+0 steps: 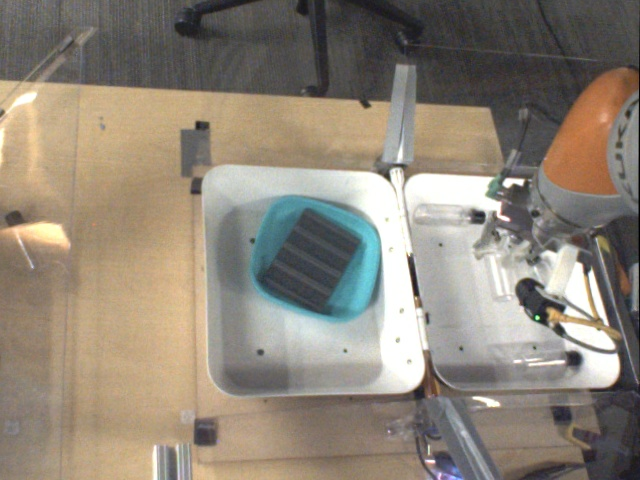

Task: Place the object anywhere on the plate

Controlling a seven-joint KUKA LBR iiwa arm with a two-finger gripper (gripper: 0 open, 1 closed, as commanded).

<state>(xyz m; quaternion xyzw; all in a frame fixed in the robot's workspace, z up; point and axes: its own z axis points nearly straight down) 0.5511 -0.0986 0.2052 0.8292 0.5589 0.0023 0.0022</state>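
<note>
You will find the dark ribbed object (314,259) lying flat on the teal plate (366,277) in the left bin (226,346), well off to the pincer's left. The pincer (507,240) sits over the right bin (452,364), near its far edge. Whether its fingers are apart or together cannot be told.

the arm (600,158) has a rounded orange shell near the wrist, with a curved grey housing beneath it. below that the end effector (520,238) is a cluster of pale metal and translucent parts, with a small green-and-red spot near its top. black cables and a thin yellowish one loop out from it, past a tiny green light.
</note>
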